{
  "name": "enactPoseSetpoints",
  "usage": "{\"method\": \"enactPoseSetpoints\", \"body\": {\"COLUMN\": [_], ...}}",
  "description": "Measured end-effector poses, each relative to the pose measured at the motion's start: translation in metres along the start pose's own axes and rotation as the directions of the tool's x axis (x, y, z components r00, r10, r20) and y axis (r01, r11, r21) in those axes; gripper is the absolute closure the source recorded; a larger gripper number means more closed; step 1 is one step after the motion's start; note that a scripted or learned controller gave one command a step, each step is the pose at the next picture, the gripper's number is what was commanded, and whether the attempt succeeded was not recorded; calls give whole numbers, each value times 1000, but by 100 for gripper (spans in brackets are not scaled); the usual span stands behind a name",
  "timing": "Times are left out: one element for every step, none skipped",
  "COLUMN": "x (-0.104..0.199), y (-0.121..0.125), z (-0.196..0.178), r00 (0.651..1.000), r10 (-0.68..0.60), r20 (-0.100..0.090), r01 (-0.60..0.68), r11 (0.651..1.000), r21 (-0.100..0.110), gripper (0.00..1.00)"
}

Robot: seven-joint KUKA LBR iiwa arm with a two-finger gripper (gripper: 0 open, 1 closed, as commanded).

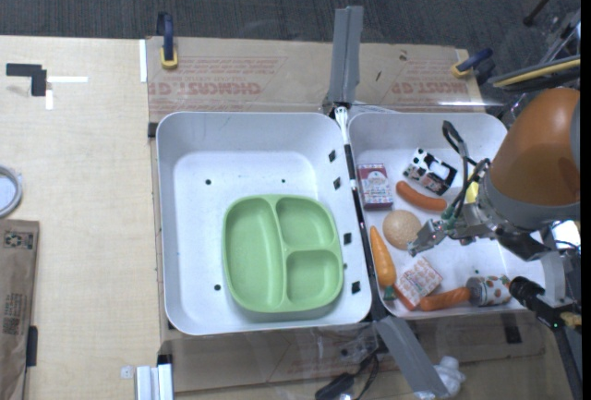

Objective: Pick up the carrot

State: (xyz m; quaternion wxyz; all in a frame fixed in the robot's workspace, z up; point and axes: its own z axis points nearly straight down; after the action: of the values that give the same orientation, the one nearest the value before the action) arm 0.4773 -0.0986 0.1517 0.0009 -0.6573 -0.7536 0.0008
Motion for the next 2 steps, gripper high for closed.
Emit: {"method": "enactPoseSetpoints", "body": {"x": [0, -15], "y": [3, -2], "z": [59, 60], "r00": [988, 994], "r10": [-155, 111], "r20": [4, 0], "r01": [155, -111], "r11": [988, 994], "r21": [-3, -1], "gripper": [0, 0]}}
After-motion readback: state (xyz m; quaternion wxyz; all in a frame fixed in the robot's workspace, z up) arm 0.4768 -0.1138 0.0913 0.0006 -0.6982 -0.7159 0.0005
